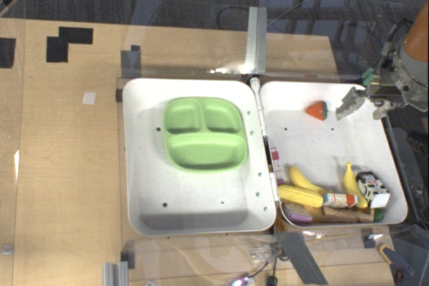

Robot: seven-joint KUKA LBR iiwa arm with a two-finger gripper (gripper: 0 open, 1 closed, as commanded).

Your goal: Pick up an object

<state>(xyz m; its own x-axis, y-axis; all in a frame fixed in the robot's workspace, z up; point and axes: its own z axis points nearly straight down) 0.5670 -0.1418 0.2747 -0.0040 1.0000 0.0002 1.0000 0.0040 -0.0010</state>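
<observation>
Objects for picking all lie in the right bin [395, 164]; none is lifted yet, so the whole pick is still to do.

Left to right across the bench:

1. Left bin [144, 164]: shallow, white, smooth plastic with rounded corners. A green tray [203, 132] lies near its middle, moulded with three compartments, matte and soft-edged.

2. Right bin, same make. A small red piece with a green tip [316, 110], wedge-like, sits alone near the far edge. Along the near edge lies a cluster: a yellow banana [305, 179], a corn cob [300, 196] with a ribbed surface touching the banana, a flat printed tube [340, 199], a second banana [351, 182] standing steeper, and a black-and-white item [369, 182] in the near right corner. These toys look like smooth, hard plastic. A purple item under the corn is too hidden to name.

3. Gripper [362, 104]: metal, grey, over the far right corner of the right bin, just right of the red piece and apart from it. Its two fingers are spread, with nothing between them.

Judgement: the red piece is the nearest and least crowded candidate; descent, closing and lifting remain.
</observation>
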